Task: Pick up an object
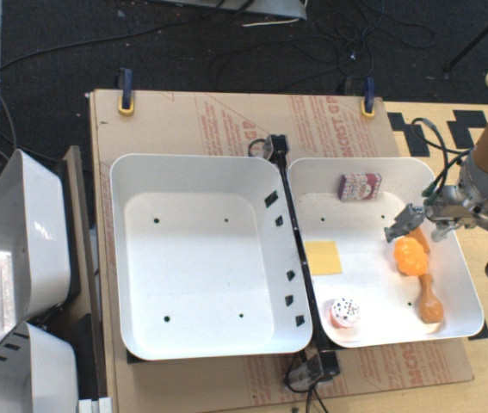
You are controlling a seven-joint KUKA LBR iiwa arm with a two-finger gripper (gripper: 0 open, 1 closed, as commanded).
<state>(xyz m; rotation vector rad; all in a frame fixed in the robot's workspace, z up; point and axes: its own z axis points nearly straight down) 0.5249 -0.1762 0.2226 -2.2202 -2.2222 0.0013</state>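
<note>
My gripper (409,226) reaches in from the right over the right bin (450,256), hovering at the upper edge of an orange toy (412,258) with a tan handle (429,301) that points toward the bin's front right corner. Whether the gripper touches the toy is unclear. Also lying in this bin are a small purple and pink box (360,186) near the back wall, a flat yellow square (324,257) by the divider, and a small white and pink dotted object (344,312) at the front.
The left bin (132,231) sits beside the right one, with a black clip strip (291,231) along their shared edge. Both rest on a cardboard sheet (192,114) held by yellow clamps. More white bins (15,231) stand at the far left.
</note>
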